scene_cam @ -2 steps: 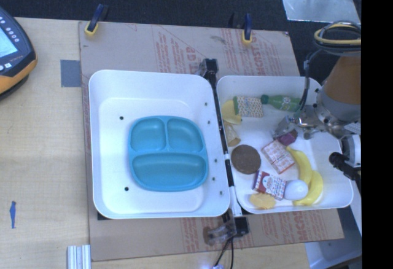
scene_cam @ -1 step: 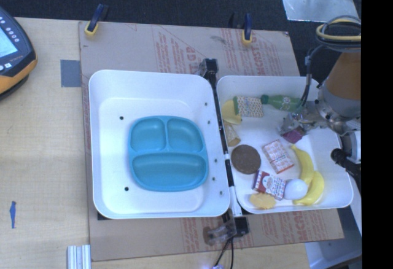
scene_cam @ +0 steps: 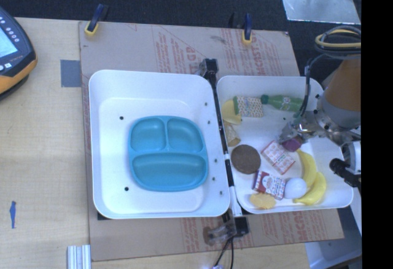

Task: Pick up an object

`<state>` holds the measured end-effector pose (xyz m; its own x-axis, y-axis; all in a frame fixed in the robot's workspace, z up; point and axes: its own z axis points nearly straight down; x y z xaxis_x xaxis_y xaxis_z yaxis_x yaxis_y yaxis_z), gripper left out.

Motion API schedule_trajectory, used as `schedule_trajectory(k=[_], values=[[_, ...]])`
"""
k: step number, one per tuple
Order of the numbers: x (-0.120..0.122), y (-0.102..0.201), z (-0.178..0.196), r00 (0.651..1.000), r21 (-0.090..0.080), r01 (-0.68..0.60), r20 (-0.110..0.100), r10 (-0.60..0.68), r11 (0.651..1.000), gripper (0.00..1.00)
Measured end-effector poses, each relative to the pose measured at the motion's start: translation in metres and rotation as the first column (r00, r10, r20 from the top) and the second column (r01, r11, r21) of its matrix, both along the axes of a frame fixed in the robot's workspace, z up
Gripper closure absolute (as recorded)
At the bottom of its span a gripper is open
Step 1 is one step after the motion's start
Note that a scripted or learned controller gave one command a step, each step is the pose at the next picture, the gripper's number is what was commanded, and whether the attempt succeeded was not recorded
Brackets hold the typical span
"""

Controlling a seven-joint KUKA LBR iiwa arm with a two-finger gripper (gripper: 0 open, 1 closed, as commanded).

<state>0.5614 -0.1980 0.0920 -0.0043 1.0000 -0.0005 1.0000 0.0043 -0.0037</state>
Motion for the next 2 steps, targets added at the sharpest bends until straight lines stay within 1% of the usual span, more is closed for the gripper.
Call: schedule_trajectory(k=[1, 2], values=[[0.092, 0.039, -0.002, 1.000, 0.003, 0.000, -0.026, 0.000, 1.000, 1.00], [0.043, 0.155, 0.107, 1.000, 0.005, -0.011, 0.008, 0.011, 1.000, 1.00]])
